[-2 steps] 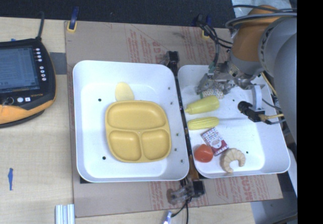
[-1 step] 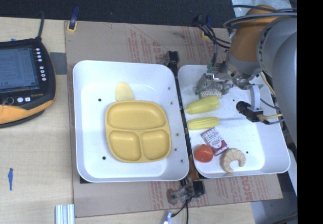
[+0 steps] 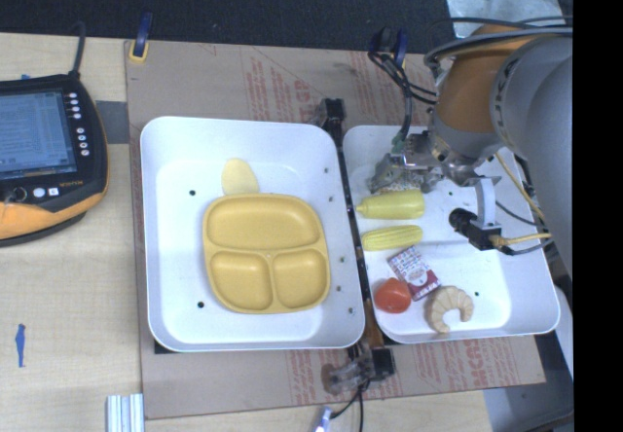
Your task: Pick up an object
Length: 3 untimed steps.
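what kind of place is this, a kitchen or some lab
Most likely a robotics lab bench, not a kitchen. A grey and orange robot arm reaches over two white bins, a teach pendant lies at the bench's left, and the food, such as the corn and croissant, looks like toys.

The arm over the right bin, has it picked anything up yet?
Not that I can see. The gripper is down in the right bin, above the upper corn cob. The corn, tomato, packet and croissant all lie there, so grasping and lifting remain.
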Tool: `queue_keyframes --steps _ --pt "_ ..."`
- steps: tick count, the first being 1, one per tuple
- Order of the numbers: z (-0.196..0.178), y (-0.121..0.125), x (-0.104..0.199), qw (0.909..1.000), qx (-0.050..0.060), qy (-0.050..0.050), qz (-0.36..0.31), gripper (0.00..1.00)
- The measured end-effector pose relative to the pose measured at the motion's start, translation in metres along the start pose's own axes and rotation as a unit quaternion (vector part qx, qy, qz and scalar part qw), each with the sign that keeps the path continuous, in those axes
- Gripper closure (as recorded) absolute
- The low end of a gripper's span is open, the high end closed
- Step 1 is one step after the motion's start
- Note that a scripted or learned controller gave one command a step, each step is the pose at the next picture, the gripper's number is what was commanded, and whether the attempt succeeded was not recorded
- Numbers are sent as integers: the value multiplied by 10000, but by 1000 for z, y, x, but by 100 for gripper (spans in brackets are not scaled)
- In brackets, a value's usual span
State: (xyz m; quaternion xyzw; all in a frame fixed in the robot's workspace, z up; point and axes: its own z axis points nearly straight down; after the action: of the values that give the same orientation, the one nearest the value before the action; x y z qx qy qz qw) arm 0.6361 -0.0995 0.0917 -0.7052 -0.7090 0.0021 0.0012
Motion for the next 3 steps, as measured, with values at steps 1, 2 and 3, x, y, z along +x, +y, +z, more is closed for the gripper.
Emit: queue_keyframes --steps 1,2,3 --pt "-1 20 -14 10000 -12 7 5 0" --pt "0 -18 -19 10000 -2 -1 1 0" --pt "0 -54 3 10000 1 0 3 0"
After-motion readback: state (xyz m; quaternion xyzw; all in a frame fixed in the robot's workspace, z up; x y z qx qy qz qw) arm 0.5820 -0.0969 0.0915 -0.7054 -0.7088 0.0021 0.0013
